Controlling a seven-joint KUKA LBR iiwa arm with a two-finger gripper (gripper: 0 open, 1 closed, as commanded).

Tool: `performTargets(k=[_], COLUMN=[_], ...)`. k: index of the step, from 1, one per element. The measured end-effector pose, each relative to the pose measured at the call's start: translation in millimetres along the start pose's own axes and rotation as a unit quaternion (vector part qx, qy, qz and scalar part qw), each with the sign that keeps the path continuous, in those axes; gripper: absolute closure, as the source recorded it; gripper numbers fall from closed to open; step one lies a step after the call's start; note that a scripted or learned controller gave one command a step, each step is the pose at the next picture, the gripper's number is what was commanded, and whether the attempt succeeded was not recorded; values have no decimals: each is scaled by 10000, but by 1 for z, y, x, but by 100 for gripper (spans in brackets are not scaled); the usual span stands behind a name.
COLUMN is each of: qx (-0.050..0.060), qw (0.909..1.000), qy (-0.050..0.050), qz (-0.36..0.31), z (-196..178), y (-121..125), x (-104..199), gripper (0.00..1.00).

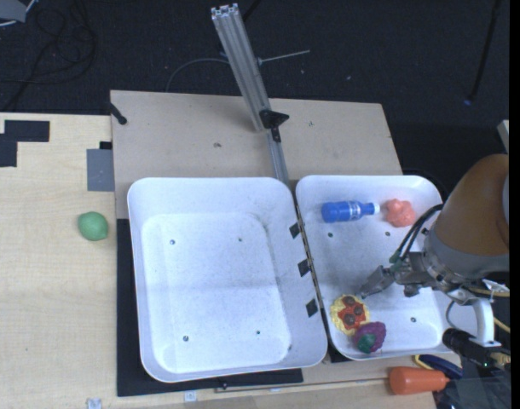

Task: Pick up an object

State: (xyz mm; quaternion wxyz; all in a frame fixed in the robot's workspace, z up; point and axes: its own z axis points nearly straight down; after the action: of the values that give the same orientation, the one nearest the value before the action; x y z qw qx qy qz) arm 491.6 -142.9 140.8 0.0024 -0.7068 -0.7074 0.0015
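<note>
Tool: hovering in the right bin; finger spread is looking unclear.
Nearest target: yellow toy, lying just below-left of the tool.

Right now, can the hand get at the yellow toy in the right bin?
Probably yes. The hand hovers just above-right of the yellow toy, with bare bin floor between them; the purple toy sits on its far side.

Even overhead light, bright white bins, dim background, slightly soft focus.
</note>
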Motion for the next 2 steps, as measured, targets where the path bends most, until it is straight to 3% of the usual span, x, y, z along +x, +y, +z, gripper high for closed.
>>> performTargets(k=[1,2], qx=[-25,-42], qw=[10000,10000], qy=[-7,-11], qz=[15,7], z=[-13,-56], y=[1,5], x=[-2,-7], gripper=[100,100])
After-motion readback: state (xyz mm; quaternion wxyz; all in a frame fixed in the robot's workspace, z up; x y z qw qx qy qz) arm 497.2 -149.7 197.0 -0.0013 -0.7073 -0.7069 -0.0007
